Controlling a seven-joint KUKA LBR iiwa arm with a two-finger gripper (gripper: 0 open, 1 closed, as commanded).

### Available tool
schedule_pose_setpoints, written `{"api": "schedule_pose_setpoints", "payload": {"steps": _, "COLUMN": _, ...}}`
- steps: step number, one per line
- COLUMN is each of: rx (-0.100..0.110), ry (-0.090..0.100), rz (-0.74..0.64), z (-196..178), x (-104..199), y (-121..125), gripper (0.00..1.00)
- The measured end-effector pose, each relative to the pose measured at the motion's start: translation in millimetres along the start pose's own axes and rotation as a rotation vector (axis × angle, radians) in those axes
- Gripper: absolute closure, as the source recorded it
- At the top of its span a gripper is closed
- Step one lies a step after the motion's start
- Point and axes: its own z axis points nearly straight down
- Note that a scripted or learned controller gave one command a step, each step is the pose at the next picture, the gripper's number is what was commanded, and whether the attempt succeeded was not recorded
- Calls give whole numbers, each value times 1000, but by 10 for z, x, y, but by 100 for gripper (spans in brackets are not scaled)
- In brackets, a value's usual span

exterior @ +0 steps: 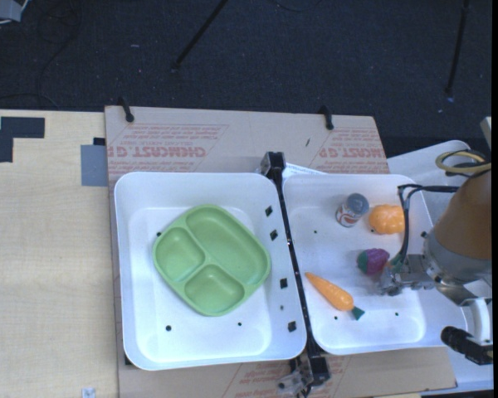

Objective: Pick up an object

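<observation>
My end effector [392, 282] sits low in the right bin [398, 334], just beside the purple toy [372, 261]; can't tell its state. Toy lies mid-right of frame. Best centre over it, avoiding the carrot [330, 292] and orange ball [387, 219].

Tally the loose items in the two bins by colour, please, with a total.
Green: 1, divided plate
Orange: 2, toy carrot, round orange fruit
Purple: 1, small purple toy
Silver and red: 1, small can
Total: 5
</observation>
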Motion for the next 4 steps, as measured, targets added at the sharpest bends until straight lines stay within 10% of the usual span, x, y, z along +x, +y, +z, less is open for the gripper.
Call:
{"api": "schedule_pose_setpoints", "payload": {"steps": 3, "rx": 9, "ry": 11, "rz": -11, "z": -1675, "x": 97, "y": -38, "gripper": 100}}
{"api": "schedule_pose_setpoints", "payload": {"steps": 4, "rx": 14, "ry": 14, "rz": -14, "z": -1670, "x": 506, "y": 154, "gripper": 100}}
